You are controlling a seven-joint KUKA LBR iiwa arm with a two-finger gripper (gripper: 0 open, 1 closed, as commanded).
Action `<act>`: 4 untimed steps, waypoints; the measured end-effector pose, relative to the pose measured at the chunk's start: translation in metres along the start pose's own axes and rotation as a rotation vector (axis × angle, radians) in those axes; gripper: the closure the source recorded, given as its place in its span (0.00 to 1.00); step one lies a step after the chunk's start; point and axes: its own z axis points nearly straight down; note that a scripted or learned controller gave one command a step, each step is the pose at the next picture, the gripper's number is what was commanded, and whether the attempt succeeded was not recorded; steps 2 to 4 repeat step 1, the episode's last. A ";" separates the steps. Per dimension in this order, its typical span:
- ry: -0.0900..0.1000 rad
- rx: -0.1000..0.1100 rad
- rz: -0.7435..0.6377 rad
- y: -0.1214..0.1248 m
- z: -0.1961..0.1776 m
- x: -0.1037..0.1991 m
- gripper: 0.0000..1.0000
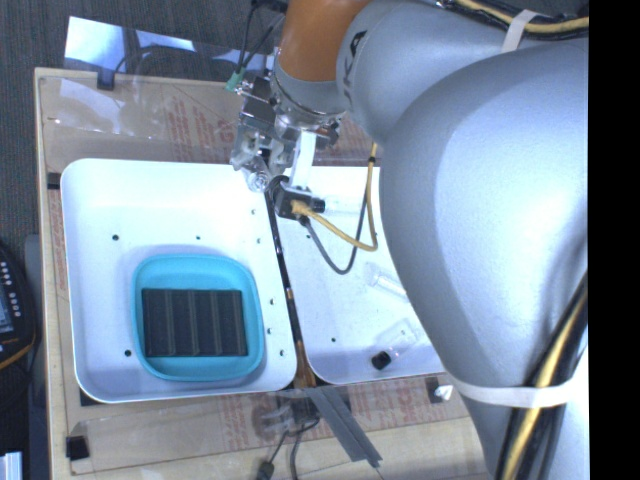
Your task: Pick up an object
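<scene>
A light blue square dish (198,271) with a dark ribbed insert (193,322) lies in the near part of the left bin (150,203). In the right bin (335,308) a small black piece (381,360) sits near the front wall, beside a clear plastic item (402,334). Another clear piece (385,282) lies farther back. My gripper (262,171) hangs over the far end of the divider between the two bins, well away from all of these objects. Nothing can be seen held in it.
The grey arm with its orange band (320,28) covers most of the right bin and the right side of the bench. A yellow and black cable (340,238) loops down from the wrist. A metal bracket (330,423) lies on the bench front.
</scene>
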 end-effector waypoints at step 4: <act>0.001 -0.003 -0.256 -0.020 -0.037 -0.087 1.00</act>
